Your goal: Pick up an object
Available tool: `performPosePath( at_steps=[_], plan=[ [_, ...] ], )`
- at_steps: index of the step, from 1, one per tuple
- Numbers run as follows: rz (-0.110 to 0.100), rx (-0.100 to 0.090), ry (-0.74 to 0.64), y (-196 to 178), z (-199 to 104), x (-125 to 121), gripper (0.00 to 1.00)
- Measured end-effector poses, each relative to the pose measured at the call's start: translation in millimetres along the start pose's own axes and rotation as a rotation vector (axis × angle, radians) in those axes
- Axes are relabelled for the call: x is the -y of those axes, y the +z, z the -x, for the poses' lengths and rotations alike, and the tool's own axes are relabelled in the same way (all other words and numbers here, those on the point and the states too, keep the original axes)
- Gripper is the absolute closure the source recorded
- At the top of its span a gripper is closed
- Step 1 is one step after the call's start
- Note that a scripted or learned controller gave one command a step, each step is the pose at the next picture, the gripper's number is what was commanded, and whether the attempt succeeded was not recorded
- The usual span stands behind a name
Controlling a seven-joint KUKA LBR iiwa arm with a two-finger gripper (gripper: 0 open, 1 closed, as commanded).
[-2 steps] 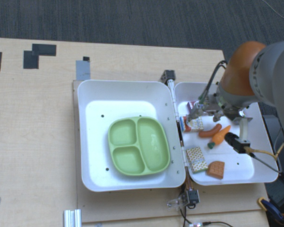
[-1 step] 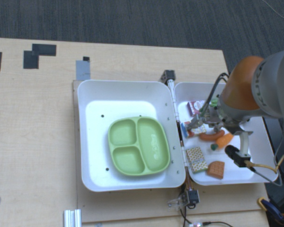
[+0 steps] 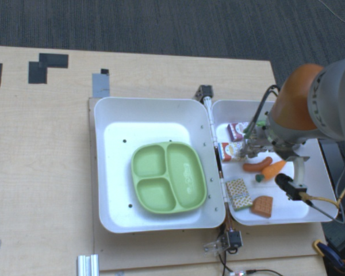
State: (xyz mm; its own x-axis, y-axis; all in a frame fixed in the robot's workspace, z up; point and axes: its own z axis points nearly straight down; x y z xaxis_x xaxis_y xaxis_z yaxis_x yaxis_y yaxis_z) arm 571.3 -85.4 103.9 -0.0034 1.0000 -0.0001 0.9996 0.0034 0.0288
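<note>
My gripper (image 3: 253, 149) is low in the right bin (image 3: 310, 211), at its left middle, under the grey arm with the orange band (image 3: 296, 96). Just below it lies a red-orange sausage (image 3: 256, 166), with an orange carrot (image 3: 274, 169) beside it and a small green piece (image 3: 259, 178) under them. A white and red packet (image 3: 230, 150) lies right beside the gripper on its left, and a dark red packet (image 3: 237, 131) sits above that. I cannot tell whether the gripper touches any of them. A patterned square block (image 3: 238, 192) and an orange waffle-like piece (image 3: 263, 206) lie near the bin's front.
The left bin (image 3: 112, 154) holds a light green divided plate (image 3: 169, 177). A raised divider (image 3: 214, 154) separates the two bins. A black cable end (image 3: 290, 187) hangs over the right bin's right half. Light wooden bench surrounds both bins.
</note>
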Motion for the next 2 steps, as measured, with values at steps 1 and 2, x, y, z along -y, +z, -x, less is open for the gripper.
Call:
performPosePath(
  at_steps=[1,2],
  plan=[
    [-0.001,0.0,0.0,0.4,0.2,0.4,0.0],
    [-0.022,0.001,0.003,15.1,21.3,74.7,0.0]
  ],
)
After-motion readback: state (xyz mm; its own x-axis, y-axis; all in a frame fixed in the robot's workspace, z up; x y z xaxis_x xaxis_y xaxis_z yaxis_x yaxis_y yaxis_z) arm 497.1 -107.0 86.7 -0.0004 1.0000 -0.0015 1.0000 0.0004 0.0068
